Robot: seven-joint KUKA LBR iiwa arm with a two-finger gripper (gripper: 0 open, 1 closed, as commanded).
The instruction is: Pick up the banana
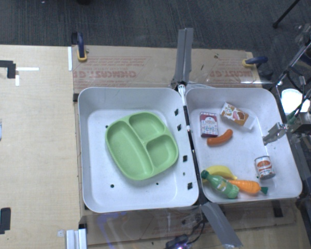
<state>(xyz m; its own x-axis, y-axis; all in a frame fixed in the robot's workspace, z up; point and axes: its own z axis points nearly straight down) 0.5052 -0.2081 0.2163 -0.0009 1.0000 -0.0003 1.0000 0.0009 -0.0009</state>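
The banana [221,171] is yellow and lies near the front of the right bin [280,191]. A green bottle [221,186] lies right against its front side and hides its lower edge. An orange toy carrot [244,187] touches the banana's right end.
The right bin also holds a small can [264,167], an orange sausage [219,138], a red carton [209,124] and a wrapped snack [235,114]. A green divided plate [141,145] lies in the left bin [88,154]. A grey metal piece [273,133] juts over the right bin's right rim.
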